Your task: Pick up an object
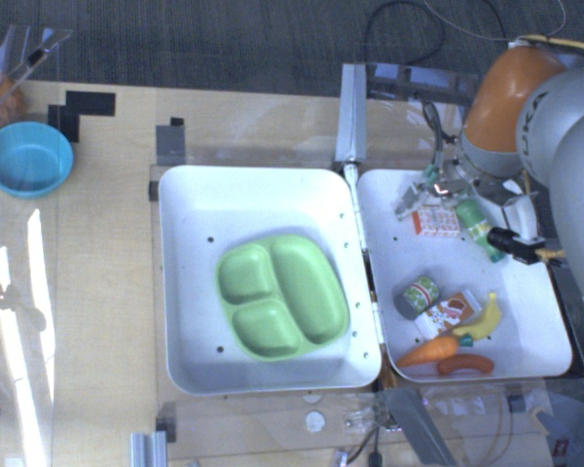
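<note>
Two white bins sit side by side: a left bin (180, 290) and a right bin (540, 334). One green divided tray (282, 295), one blue bowl (27, 159), one can (419, 295), one banana (482, 319), one carrot (430, 350), one green bottle (475, 224).

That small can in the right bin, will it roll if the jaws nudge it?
Probably. The can lies tilted on its side, so a push across its axis could roll it. It touches the small carton, which may check it. Its smooth wall looks slippery.
</note>
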`<state>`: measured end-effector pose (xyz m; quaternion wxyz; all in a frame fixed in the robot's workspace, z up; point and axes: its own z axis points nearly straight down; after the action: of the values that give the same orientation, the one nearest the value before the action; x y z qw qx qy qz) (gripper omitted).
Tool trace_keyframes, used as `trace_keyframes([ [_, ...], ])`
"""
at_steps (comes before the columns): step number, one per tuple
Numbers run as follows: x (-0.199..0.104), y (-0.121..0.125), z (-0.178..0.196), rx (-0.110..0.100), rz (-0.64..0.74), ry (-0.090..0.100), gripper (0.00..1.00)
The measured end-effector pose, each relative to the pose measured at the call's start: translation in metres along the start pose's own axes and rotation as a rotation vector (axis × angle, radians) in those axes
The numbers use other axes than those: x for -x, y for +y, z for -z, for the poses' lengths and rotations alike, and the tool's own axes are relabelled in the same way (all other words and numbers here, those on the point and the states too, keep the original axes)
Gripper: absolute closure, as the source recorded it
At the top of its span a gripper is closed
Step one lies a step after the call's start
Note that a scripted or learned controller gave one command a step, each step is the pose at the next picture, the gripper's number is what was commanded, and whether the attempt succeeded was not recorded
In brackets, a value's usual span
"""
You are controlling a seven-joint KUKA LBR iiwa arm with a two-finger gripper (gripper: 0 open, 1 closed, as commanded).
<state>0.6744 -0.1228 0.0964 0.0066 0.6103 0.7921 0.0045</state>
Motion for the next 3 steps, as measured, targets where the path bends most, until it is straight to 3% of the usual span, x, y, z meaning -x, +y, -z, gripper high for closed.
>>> trace_keyframes([
  [1,0.003,0.004,0.017,0.016,0.005,-0.014,1.00],
  [2,0.000,0.003,0.015,0.007,0.007,-0.007,0.00],
  [3,0.011,-0.005,0.001,-0.009,0.154,0.003,0.00],
])
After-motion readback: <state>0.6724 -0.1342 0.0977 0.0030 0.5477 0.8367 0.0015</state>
